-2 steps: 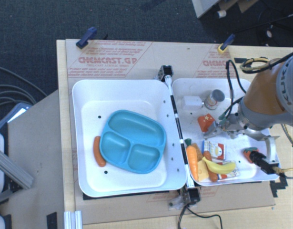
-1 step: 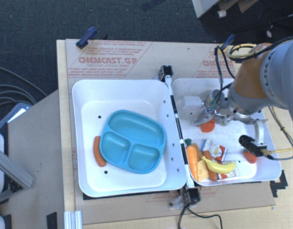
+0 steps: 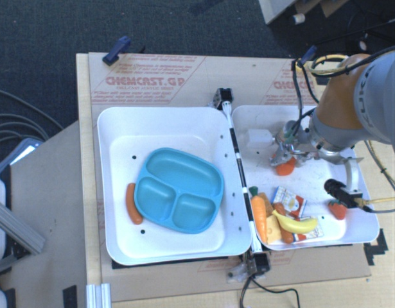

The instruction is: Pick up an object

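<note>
The pincer hangs in the upper left part of the right bin, right of the frame's middle, pointing down into the bin, with the grey arm and its orange band leading away to the upper right. Whether the pincer is apart or together cannot be told from this slant. Directly under its tip lies a small orange-red round thing on the bin floor, touching the tip or just short of it; the view does not show it clamped.

Left of the pincer, near the bin's upper left corner, lies a pale white block, hard to make out against the white floor. Lower in the same bin a cluster gathers: a carrot lying along the left wall with its green top toward the upper end, a small red-and-white carton just right of it, and a banana lying across the lower part of the cluster. A small red thing sits apart near the bin's lower right.

The left bin holds a blue divided plate near its middle, with an orange-red sausage just beside the plate's left edge. Both bins rest on a brown printed sheet, and a blue clamp sits at its upper left corner.
</note>
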You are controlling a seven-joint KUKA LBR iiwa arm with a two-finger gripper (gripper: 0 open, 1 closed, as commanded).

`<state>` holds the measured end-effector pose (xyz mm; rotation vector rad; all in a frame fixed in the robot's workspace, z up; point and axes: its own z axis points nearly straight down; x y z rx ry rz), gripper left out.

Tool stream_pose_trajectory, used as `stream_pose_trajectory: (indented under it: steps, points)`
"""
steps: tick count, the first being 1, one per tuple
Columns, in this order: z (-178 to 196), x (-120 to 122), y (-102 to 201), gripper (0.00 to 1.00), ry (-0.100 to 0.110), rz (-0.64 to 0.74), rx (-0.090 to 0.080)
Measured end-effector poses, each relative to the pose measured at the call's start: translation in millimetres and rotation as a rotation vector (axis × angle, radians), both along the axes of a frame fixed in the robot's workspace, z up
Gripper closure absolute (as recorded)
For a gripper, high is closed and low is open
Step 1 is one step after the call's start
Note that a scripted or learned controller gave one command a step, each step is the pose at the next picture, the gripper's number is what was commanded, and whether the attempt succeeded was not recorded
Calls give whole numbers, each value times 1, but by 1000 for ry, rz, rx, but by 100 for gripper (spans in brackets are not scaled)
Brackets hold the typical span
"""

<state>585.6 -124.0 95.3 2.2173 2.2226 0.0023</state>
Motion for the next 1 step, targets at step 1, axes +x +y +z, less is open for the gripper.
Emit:
stream_pose_trajectory:
  steps: [1]
  points:
    - [104, -20, 48, 100, 2, -1, 1]
